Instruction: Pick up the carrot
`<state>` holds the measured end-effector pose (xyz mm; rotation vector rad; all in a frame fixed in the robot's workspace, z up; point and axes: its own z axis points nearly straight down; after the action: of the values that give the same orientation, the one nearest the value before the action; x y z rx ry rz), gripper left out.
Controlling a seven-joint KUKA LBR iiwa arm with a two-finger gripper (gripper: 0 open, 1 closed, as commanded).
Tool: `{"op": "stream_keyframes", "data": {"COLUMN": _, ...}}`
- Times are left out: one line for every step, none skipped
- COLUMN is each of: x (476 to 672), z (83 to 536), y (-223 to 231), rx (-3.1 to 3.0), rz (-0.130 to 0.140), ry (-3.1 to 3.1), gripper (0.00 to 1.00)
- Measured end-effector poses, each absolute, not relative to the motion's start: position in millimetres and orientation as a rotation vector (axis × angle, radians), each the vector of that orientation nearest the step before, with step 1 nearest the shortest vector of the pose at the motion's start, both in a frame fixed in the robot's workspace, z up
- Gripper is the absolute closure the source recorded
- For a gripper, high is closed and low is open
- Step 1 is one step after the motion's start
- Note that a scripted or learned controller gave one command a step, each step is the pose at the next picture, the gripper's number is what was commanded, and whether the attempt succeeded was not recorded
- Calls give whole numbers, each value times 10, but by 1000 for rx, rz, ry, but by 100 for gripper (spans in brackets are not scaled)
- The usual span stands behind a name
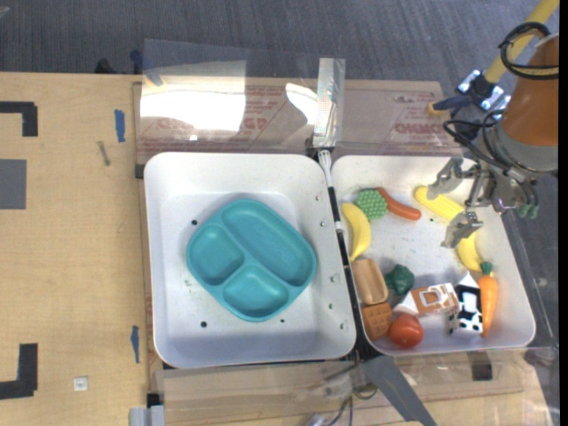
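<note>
Gripper [469, 204] hangs over right bin [519, 331], upper right part, fingers spread, nothing between them. One finger near corn cob [440, 204], other just above yellow banana [469, 254] by right wall. Little free floor: toys crowd bin, bare patch only mid-bin left of gripper. Carrot [487, 300] lies lower right, close to right wall, green top up, tip down, below gripper past yellow banana, beside cow toy [468, 313]. Left bin [169, 185] holds teal plate [251, 257], open margin all round.
</note>
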<state>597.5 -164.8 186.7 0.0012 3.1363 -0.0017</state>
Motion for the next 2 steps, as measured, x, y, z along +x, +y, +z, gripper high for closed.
{"op": "stream_keyframes", "data": {"x": 5713, "z": 879, "y": -2243, "rx": -266, "rz": -4, "ry": 3122, "gripper": 0}}
{"op": "stream_keyframes", "data": {"x": 5737, "z": 1000, "y": -2225, "rx": -272, "rz": -6, "ry": 3116, "gripper": 100}}
